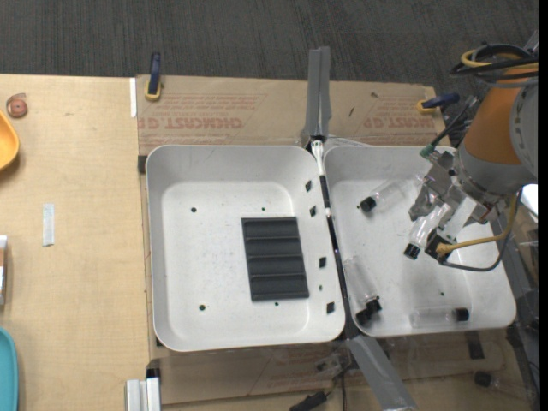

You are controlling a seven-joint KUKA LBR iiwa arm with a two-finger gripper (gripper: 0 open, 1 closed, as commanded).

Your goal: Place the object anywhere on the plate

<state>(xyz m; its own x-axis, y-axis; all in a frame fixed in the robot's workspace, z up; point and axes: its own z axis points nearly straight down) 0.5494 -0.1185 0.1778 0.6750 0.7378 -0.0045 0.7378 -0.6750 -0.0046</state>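
The plate (276,259) is a dark ridged rectangle lying flat in the middle of the left bin (171,229). My gripper (431,229) hangs over the right bin (492,302), toward its right side, well away from the plate. It is shut on a clear plastic tube with a black cap (417,241), which slants down and to the left from the fingers, cap end lowest.
Three more clear tubes with black caps lie in the right bin: one at the back (383,197), one by the front left corner (363,298), one along the front wall (441,317). A ridge (328,221) where the bins' walls meet divides them. A yellow cable (475,242) loops beside the wrist.
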